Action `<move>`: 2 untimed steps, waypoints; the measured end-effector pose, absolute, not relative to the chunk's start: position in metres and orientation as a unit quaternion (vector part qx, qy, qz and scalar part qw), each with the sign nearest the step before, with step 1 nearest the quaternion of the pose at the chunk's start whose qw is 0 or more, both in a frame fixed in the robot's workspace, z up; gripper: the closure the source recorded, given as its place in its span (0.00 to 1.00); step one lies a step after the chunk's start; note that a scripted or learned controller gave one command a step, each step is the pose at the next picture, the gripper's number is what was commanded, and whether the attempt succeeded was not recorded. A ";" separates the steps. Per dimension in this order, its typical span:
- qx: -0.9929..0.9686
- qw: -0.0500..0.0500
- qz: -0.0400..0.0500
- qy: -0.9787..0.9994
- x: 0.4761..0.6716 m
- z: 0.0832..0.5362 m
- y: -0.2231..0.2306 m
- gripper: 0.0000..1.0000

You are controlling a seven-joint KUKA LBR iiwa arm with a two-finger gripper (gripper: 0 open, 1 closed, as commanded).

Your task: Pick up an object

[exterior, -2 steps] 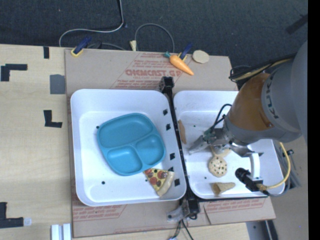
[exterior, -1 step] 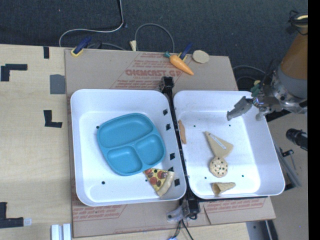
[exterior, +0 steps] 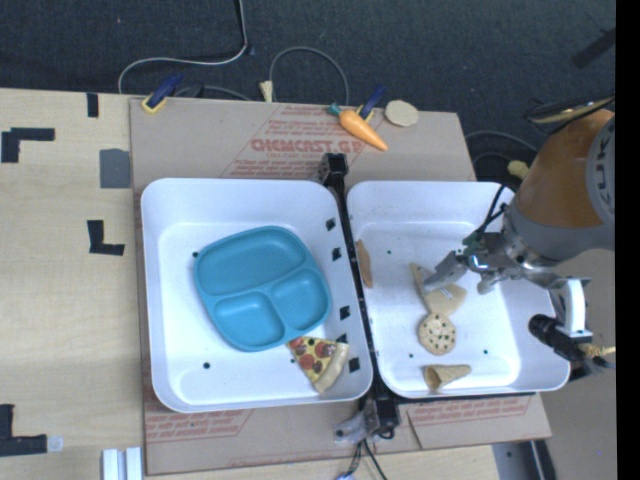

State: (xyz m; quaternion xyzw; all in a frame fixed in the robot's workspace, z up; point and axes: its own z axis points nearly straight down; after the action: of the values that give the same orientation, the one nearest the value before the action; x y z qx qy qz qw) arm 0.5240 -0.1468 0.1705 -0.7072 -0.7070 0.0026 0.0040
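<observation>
Right bin [exterior: 400, 203]: tool [exterior: 437, 275] fingers apart, tips touching beige wedge [exterior: 443, 298], no grip.

The tool [exterior: 452, 271] partly hides a pale food piece [exterior: 443, 299] beneath it.

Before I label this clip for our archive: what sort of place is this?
Probably a robotics lab bench for pick-up trials: two white bins on cardboard, toy food such as a pizza slice and carrot, and the arm's hand over the right-hand bin.
</observation>
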 end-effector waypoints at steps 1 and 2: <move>-0.707 -0.006 0.001 -0.707 0.540 0.084 -0.152 0.00; -0.707 -0.008 -0.004 -0.708 0.544 0.102 -0.151 1.00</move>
State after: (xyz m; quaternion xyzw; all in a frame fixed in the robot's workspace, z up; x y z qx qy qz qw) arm 0.5441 -0.1508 0.1025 -0.7066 -0.7075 -0.0045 -0.0082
